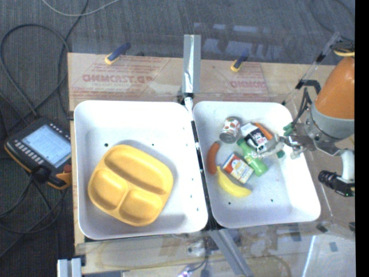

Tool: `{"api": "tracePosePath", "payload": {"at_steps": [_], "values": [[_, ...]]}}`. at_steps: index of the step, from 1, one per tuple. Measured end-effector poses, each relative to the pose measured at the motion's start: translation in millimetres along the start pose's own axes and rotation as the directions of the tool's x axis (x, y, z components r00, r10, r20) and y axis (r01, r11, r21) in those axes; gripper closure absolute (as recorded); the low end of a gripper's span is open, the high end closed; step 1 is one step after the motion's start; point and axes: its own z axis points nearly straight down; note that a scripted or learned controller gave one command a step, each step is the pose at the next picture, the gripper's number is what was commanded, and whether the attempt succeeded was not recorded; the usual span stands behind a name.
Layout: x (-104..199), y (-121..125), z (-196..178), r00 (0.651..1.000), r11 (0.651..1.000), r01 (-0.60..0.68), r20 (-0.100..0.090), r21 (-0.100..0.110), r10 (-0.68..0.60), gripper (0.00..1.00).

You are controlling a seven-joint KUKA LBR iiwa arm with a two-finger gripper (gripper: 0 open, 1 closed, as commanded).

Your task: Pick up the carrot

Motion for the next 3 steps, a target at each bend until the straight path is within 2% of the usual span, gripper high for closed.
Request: {"api": "tracePosePath", "payload": {"at_steps": [1, 2, 3], "values": [[-38.2, 76.7, 17.4, 0.958, 0.958, 0.288, 0.004, 0.001, -0.288, 0.0], [-34.5, 110.5, 73.8, 0.988, 0.988, 0.156, 0.002, -0.018, -0.156, 0.0], [-38.1, 57.6, 64.2, 0.906, 0.906, 0.422, 0.004, -0.001, -0.422, 0.0]]}}
